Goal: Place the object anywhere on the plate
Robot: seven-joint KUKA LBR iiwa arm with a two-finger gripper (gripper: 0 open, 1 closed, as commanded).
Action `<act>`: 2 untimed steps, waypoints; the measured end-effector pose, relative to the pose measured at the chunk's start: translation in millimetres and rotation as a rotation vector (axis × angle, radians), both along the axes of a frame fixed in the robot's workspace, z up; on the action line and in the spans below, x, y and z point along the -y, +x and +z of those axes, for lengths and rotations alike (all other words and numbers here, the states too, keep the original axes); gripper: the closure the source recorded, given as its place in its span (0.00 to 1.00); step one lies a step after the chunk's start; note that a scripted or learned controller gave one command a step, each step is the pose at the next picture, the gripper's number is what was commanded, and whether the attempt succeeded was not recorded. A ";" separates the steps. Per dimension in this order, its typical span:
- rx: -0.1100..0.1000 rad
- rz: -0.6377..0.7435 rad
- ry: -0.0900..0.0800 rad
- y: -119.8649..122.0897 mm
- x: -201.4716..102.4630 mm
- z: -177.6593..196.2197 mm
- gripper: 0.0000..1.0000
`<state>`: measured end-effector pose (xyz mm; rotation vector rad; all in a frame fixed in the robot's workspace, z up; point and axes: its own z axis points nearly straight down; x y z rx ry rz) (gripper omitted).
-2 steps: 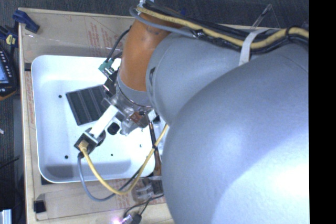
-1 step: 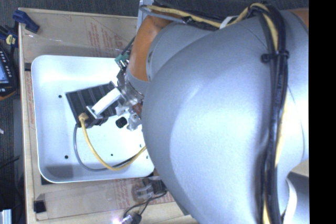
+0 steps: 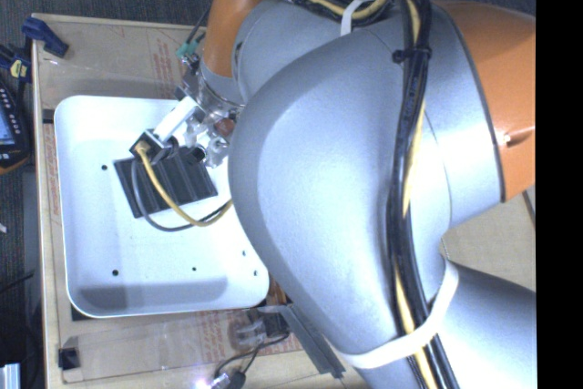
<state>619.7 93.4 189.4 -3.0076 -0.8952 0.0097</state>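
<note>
My gripper [image 3: 211, 139] hangs over the right part of the left white bin [image 3: 100, 232], close above its floor. The grey arm with its orange band [image 3: 228, 9] reaches in from the right and its bulk covers most of the view, hiding the right side of the bench. The bin floor that shows to the left of and below the gripper is bare white.
The bin rests on a wooden bench [image 3: 118, 50]. A blue clamp [image 3: 43, 34] sits at the bench's upper left corner. A dark device [image 3: 9, 127] lies beyond the bench's left edge. Cables and a small fitting [image 3: 250, 328] lie at the front edge.
</note>
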 end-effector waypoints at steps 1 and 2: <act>-0.001 0.000 0.001 0.0 -0.3 0.3 0.00; -0.007 0.011 0.003 -1.0 -4.5 8.5 1.00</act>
